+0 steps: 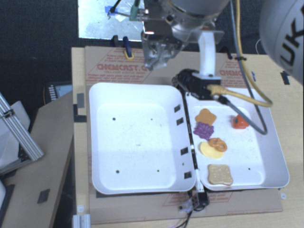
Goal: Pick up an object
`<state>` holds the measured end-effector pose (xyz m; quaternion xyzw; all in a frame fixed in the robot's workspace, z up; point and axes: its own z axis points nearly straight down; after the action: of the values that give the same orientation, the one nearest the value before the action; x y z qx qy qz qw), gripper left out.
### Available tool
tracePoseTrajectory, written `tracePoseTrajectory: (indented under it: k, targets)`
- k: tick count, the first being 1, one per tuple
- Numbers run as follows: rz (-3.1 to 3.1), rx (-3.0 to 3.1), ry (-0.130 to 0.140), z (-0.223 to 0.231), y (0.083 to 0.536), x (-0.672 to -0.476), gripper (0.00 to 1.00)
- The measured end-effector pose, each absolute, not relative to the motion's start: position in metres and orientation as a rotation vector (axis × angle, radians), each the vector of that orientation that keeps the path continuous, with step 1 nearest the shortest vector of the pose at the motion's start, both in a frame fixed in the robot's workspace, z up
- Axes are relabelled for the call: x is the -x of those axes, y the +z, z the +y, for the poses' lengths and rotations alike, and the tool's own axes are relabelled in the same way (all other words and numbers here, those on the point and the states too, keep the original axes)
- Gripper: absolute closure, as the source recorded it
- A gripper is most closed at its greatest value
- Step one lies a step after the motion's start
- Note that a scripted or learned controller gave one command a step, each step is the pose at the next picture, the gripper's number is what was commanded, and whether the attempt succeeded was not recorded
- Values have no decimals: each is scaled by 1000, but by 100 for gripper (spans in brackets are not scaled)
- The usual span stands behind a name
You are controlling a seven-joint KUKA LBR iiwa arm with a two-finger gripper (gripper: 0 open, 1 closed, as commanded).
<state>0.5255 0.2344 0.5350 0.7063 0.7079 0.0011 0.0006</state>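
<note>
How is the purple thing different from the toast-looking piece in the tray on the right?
The purple piece is dark and bumpy-edged; the toast piece is pale tan and squarish. The purple one lies mid-bin, just below an orange piece; the toast lies alone near the front rim. The toast looks larger. Both lie flat in the right bin.

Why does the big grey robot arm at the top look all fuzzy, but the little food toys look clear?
In the camera view, the arm sits very close to the lens, so it blurs; the toast and purple piece lie farther down in the right bin, where focus is sharper. Soft light leaves faint shadows in the left bin.
</note>
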Motion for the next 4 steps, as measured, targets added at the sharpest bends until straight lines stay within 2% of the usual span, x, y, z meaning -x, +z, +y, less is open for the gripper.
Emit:
tracePoseTrajectory:
  k: [1, 2, 3, 4]
  targets:
    - [2222, -2219, 3, 234, 535, -543, 100]
    - [2210, -2227, 5, 128, 537, -501, 100]
    - [2224, -2229, -19, 96, 364, -485, 100]
    - [2220, -2213, 17, 95, 463, -487, 100]
